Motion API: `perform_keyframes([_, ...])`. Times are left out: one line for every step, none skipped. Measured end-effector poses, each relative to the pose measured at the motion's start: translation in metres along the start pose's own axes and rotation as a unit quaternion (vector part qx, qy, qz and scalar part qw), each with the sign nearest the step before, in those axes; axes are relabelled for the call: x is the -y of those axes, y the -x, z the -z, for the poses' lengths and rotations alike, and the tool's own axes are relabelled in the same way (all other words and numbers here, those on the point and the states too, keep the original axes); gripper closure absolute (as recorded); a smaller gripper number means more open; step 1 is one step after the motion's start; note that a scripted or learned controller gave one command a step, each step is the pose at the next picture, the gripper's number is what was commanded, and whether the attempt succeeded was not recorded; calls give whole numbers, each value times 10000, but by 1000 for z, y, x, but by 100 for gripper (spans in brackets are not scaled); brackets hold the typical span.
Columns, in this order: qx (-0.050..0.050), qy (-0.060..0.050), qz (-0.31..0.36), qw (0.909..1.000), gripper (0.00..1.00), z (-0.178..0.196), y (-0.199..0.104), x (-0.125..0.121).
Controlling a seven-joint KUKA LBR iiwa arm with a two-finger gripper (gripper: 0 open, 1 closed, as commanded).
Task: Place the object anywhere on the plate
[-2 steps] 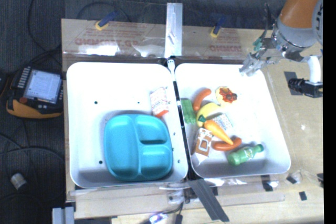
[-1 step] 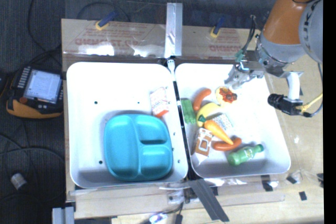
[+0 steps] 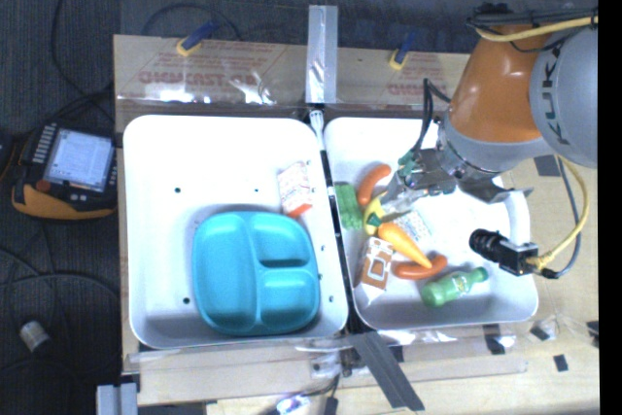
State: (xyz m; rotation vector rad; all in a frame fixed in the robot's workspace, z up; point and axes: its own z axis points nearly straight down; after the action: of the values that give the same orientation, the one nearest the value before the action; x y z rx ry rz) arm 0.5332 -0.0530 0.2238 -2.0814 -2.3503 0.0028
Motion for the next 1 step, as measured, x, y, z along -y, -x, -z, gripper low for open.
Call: perform_keyframes([2,-7,41,10000,100,-37,-75,-44])
